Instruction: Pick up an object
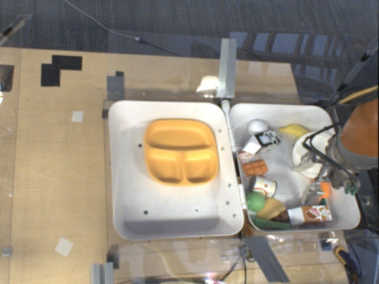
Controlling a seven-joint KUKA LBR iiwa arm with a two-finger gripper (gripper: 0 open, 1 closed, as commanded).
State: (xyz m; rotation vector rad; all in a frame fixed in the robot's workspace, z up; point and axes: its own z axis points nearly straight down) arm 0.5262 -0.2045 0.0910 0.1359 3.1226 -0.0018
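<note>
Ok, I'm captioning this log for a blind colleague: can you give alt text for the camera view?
A grey arm with an orange band reaches from the right, its gripper low over the right bin, which holds small items crowded together. The left bin holds a yellow compartment tray.

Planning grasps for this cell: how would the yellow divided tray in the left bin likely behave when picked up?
The yellow divided tray looks like moulded plastic, so probably stiff and light. Its wide, rounded, glossy rim may slip from a narrow pincer. Lying flat in the left bin, it should slide rather than roll or tip.
</note>
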